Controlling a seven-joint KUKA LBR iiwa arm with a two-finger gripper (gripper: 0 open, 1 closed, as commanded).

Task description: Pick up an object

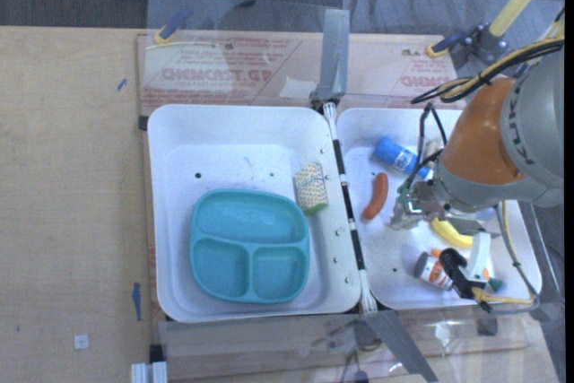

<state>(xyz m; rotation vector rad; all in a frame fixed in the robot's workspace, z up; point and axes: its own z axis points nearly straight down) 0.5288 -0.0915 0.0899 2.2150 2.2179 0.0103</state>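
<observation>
My gripper [405, 213] hangs low over the right bin [387, 282], near its middle. An orange-red sausage [375, 195] lies just to its left, a small gap away. A yellow banana [451, 234] lies just to its right, partly under the wrist. A blue can [393, 153] rests on its side behind the gripper. A small white and orange bottle [430, 269] lies toward the bin's front. The arm's grey and orange body hides the right part of the bin.
The left bin [170, 148] holds a teal divided plate [249, 244] and a yellow-patterned sponge block [311, 187] against its right wall. A ridge [345, 202] separates the two bins. Cardboard lies behind the bins.
</observation>
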